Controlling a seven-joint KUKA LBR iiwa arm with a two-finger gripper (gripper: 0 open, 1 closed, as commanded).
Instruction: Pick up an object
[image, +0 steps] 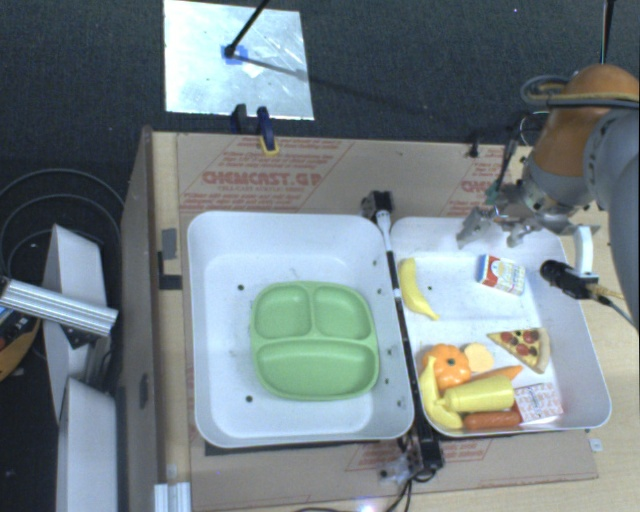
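Toy food is all piled in the right bin (590, 380), so I'll use that bin as the reference. Along its left wall lies a banana (413, 288). Near the bin's back sits a small carton (500, 273) with red and blue print, and a pizza slice (522, 345) lies toward the right wall. Front corner is crowded: an orange (450, 366), a yellow wedge-shaped piece (482, 393), a sausage (490, 421) and a little white packet (540, 401), all touching or nearly so.

Left of that bin is the second bin (215, 330) with a green divided plate (314, 338) in its middle.

The hand (500, 228) hangs over the right bin's back rim, fingers spread apart, nothing between them, just behind the carton and not touching it. Both bins sit on a cardboard-covered worktop (300, 170).
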